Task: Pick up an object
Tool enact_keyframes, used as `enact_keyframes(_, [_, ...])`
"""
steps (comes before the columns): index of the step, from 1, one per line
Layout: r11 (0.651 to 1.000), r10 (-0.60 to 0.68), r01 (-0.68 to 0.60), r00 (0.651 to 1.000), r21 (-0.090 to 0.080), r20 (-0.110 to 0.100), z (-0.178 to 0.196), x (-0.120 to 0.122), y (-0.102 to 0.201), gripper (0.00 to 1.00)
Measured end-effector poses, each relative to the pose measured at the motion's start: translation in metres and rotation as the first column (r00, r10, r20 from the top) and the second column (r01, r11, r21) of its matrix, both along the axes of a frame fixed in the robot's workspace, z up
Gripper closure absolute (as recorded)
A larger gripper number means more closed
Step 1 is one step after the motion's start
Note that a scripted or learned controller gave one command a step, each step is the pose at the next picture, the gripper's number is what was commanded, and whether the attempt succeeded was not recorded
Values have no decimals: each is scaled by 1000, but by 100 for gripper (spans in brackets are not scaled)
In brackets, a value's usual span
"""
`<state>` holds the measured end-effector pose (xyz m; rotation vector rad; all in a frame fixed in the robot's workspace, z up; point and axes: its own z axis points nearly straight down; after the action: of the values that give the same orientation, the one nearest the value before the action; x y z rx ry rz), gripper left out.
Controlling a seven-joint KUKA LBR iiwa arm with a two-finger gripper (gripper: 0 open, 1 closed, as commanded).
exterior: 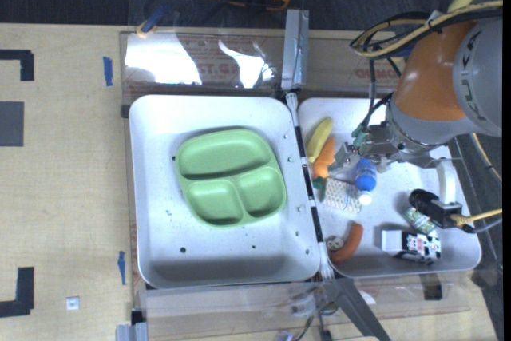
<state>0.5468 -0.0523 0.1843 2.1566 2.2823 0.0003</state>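
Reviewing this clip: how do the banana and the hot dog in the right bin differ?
The banana is yellow; the hot dog is reddish orange. The banana lies near the bin's back left, next to a carrot; the hot dog lies near the front left corner, apart from the pile. The banana looks somewhat longer. Both are slightly curved toy foods lying flat in the right bin.

A single fixed camera looks down from above at a slant onto the light wooden desk (64, 172). It stands far enough off to take in both shallow white plastic bins, the left bin (152, 196) and the right bin (459, 251), side by side, with dark floor past the far edge. The grey arm with its orange band (435, 84) enters from the right.
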Motion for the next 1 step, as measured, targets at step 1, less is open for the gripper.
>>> enact_keyframes(1, [1000,0,0,1000,0,0,0,0,0,0])
